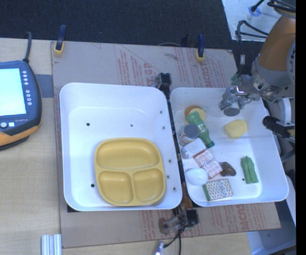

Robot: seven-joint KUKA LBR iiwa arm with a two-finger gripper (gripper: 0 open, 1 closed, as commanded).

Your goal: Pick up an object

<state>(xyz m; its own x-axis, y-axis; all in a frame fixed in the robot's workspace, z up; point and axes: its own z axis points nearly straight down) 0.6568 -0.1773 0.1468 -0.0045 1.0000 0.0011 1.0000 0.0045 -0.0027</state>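
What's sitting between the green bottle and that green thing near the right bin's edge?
In the camera view, between the green bottle and the green block lie a red-and-white packet and a small brown object.

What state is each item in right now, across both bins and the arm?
Yellow three-compartment plastic tray: flat in the left white bin, compartments bare.
Green plastic bottle: lying on its side in the right white bin.
Pale yellow lemon-shaped object: resting loose, apart from the end effector.
Green ridged block: lying flat.
Patterned small box: lying flat near the front rim.
End effector: above the right bin's back corner, nothing seen in it.
Handheld screen pendant: lit.
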